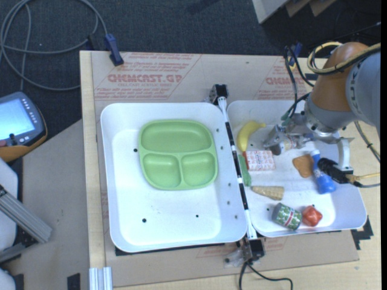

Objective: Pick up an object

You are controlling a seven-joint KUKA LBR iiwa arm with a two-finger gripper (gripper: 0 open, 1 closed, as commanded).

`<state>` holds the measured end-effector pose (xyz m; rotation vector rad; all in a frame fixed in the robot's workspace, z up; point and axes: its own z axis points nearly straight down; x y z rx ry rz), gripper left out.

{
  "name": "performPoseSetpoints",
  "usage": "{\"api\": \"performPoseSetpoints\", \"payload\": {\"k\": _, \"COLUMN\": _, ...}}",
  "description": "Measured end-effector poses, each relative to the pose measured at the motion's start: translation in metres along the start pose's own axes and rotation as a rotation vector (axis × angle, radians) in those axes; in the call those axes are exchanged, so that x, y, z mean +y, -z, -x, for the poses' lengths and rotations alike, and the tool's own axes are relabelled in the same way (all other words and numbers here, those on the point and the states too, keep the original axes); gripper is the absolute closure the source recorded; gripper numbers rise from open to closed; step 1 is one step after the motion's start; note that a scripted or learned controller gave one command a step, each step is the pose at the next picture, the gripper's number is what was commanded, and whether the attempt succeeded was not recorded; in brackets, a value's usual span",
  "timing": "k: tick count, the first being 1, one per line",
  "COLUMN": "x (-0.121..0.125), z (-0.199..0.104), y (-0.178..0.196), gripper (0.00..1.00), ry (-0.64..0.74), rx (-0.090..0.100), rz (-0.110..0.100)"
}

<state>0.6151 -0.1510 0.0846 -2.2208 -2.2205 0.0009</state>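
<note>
You can see the gripper (279, 142) low in the right bin (347, 219) at centre-right of the frame, beside the banana (247, 133) and red-and-white packet (260, 160), but nothing visibly held and its grip state unreadable, so I judge the pick undone.

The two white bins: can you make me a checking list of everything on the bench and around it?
Surface: left bin and right bin sit side by side on a board.
Job's things: right bin holds a banana, red-and-white packet, cone, orange piece, blue thing, green can, red piece.
Clutter: green divided plate in left bin.
Grippers: gripper low over the right bin near the banana; fingers too unclear to judge.
Cables: yellow and black ones on the arm; grey loop on floor.
Surroundings: handheld screen at left.
</note>
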Motion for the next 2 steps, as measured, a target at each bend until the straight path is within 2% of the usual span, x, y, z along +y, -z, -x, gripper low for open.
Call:
{"api": "performPoseSetpoints", "payload": {"k": 1, "x": 0.002, "z": 0.0, "y": 0.012, "gripper": 1.0, "ry": 0.0, "rx": -0.001, "rz": 0.007}}
{"api": "performPoseSetpoints", "payload": {"k": 2, "x": -0.015, "z": -0.082, "y": 0.1, "gripper": 1.0, "ry": 0.001, "rx": 0.0, "rz": 0.002}}
